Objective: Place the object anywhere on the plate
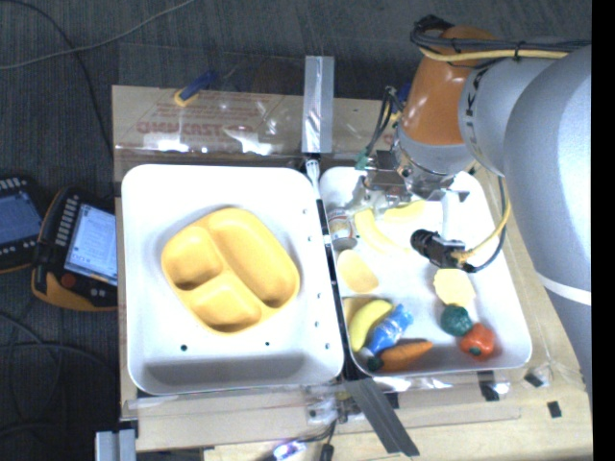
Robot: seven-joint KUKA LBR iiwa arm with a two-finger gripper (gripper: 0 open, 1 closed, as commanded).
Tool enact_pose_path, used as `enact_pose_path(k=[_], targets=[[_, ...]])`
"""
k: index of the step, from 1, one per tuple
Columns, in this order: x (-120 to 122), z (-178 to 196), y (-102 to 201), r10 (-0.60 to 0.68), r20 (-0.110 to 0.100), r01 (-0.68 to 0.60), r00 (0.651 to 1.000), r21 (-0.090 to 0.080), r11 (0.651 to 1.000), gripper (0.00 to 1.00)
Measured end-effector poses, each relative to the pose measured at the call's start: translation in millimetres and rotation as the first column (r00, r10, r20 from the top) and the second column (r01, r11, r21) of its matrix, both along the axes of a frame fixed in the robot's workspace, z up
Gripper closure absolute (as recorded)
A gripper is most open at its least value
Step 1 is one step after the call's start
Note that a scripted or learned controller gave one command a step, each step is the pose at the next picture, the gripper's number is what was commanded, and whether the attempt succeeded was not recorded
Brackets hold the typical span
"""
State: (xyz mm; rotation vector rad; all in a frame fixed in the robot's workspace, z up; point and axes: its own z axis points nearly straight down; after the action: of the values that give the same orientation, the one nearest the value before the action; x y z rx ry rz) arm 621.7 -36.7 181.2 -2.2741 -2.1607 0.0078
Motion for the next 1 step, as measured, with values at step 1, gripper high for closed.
enact_pose_path(k=[1], targets=[[-31.2, 0.1, 71.4, 0.277, 0.001, -0.277, 0.961, 0.002, 0.961, 1.00]])
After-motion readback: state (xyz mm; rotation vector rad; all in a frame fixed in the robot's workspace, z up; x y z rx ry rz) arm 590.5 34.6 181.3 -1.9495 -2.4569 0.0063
